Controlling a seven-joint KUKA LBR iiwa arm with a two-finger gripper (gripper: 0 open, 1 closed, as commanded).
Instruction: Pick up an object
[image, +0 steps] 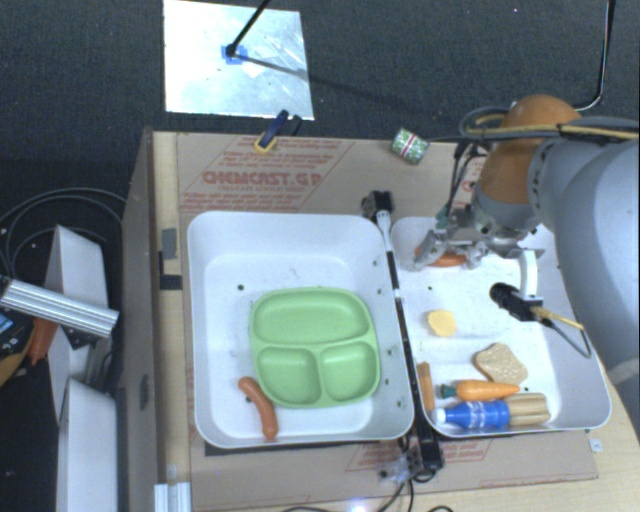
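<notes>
- My gripper is down at the far end of the right bin, its metal fingers spread on either side of a small orange piece lying flat on the bin floor; nothing is pinched yet.
- To do this well I would centre the fingers over that piece, settle low enough to catch it, then close before lifting straight up; it looks thin and low, so a shallow grasp would likely slip off.
- I would watch the bin wall just beside it, which leaves little room on that side.
- Other candidates lie nearer: a yellow chunk, a bread slice, a carrot, a blue bottle.
- The left bin carries a green divided plate and a sausage.
- Both bins sit on a cardboard-covered surface, with dark carpet beyond.
</notes>
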